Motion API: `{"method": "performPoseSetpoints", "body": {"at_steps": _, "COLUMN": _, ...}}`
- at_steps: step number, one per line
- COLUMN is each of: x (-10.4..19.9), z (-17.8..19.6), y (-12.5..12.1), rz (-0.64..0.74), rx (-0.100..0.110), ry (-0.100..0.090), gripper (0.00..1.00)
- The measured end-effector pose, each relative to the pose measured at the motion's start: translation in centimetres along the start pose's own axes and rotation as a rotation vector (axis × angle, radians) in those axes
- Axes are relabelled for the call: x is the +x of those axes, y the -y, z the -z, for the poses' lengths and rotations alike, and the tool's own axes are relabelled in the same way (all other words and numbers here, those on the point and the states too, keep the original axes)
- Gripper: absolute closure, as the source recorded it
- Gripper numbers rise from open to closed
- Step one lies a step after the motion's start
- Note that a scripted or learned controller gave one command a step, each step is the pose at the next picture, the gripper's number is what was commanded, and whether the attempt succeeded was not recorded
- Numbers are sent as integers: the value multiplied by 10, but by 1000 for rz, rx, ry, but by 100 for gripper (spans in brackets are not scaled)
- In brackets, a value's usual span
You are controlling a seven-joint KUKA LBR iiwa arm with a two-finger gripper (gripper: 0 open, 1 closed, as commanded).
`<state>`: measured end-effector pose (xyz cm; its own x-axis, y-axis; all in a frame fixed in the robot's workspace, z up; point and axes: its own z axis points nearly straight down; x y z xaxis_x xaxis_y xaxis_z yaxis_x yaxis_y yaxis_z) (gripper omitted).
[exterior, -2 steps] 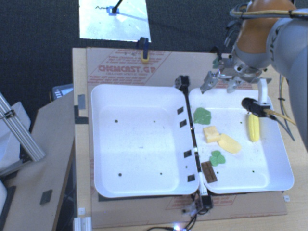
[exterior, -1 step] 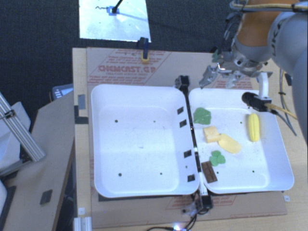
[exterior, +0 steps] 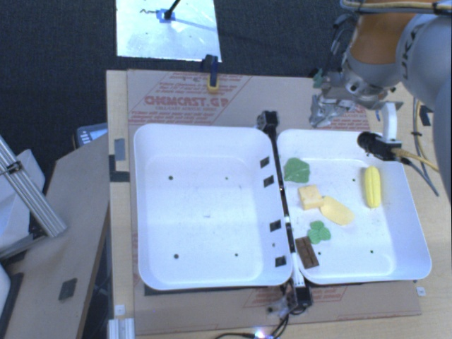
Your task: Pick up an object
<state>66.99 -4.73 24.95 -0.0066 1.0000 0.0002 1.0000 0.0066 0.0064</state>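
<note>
six small toys lie in the right bin [exterior: 395, 260], ready to grab: a yellow banana [exterior: 372, 186] at mid right, green leaves [exterior: 296, 169] near the middle. up top right, the gripper [exterior: 330, 113] hangs over the rim, holding nothing.

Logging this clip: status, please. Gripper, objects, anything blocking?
Gripper above right bin's far edge, holding nothing seen. Corn, green leaf, yellow blocks lie untouched in bin. Nothing in the way.

Bench board [exterior: 183, 94] bears two white bins [exterior: 205, 210], seemingly touching.
</note>
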Motion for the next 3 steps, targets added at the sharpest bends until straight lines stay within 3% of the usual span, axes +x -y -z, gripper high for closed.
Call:
{"method": "performPoseSetpoints", "body": {"at_steps": 1, "x": 83, "z": -20, "y": 1, "rz": 4, "rx": 5, "ry": -2, "gripper": 100}}
{"method": "performPoseSetpoints", "body": {"at_steps": 2, "x": 105, "z": -66, "y": 1, "rz": -1, "rx": 5, "ry": 0, "gripper": 100}}
{"method": "performPoseSetpoints", "body": {"at_steps": 3, "x": 64, "z": 25, "y": 8, "rz": -8, "rx": -3, "ry": 1, "gripper": 100}}
